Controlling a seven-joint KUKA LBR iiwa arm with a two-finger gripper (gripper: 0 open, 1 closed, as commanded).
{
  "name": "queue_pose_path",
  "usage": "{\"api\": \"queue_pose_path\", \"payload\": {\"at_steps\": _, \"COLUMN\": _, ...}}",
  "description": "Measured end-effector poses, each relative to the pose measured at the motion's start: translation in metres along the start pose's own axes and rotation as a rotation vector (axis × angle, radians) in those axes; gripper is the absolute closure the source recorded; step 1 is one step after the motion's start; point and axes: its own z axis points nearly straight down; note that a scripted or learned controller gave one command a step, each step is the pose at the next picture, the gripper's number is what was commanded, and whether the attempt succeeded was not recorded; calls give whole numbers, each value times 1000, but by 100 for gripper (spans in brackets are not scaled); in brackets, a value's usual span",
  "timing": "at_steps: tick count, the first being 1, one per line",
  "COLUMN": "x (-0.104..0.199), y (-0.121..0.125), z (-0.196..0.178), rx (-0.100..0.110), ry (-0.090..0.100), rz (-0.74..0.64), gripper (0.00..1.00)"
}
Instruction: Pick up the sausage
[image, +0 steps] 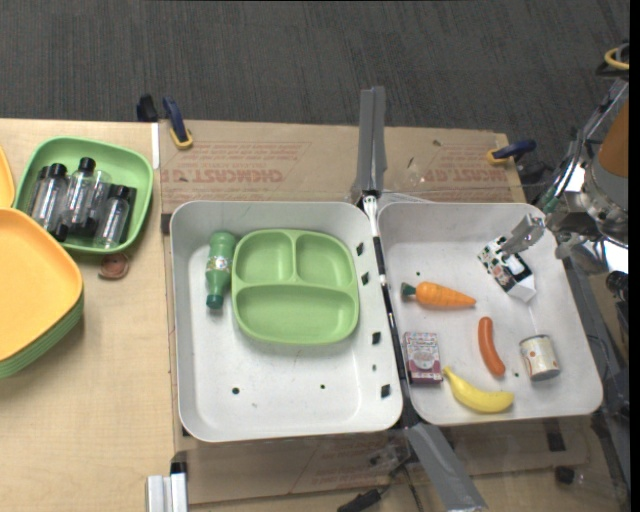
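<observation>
Now the claw (518, 240) hangs over the far right corner of the right bin (450, 240); spread or pressed together, I cannot tell. The sausage (490, 346) lies nearer in that bin, apart from the claw, below the carrot (445, 295), beside the can (540, 357), just above the banana (478, 392).

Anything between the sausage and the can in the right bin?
Nothing. In the camera view, bare floor of the right bin separates the sausage and the can.

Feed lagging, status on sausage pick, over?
Pincer at right bin's far side, apart from sausage. Sausage lies between box and can, banana close by. Nothing covering it.
</observation>
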Motion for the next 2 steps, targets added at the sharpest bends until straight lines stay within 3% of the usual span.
{"api": "queue_pose_path", "payload": {"at_steps": 1, "x": 69, "y": -16, "z": 98, "rx": -2, "ry": -1, "rz": -8, "gripper": 0}}
{"api": "queue_pose_path", "payload": {"at_steps": 2, "x": 77, "y": -91, "z": 107, "rx": 1, "ry": 1, "rz": 12, "gripper": 0}}
